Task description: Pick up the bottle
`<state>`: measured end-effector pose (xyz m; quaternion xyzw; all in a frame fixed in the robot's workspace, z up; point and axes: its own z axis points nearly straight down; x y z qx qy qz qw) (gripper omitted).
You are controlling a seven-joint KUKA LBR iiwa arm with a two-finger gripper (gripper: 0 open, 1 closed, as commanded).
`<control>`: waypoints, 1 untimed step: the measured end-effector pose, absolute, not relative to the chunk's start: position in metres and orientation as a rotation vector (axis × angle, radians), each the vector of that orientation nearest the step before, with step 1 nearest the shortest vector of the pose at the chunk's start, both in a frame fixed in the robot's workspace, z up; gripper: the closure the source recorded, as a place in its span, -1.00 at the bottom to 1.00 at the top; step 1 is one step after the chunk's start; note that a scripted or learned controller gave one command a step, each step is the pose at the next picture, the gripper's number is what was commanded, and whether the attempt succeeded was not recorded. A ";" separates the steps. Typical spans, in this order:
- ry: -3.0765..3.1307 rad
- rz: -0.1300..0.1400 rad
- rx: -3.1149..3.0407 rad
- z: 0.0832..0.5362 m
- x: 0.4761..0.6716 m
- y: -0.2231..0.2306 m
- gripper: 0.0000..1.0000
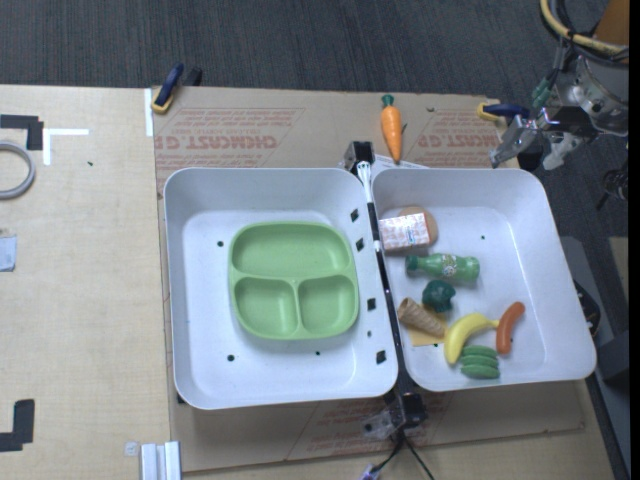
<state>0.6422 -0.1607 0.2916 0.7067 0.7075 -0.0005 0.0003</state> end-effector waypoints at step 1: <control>2.223 -0.002 2.215 0.301 0.643 -0.161 1.00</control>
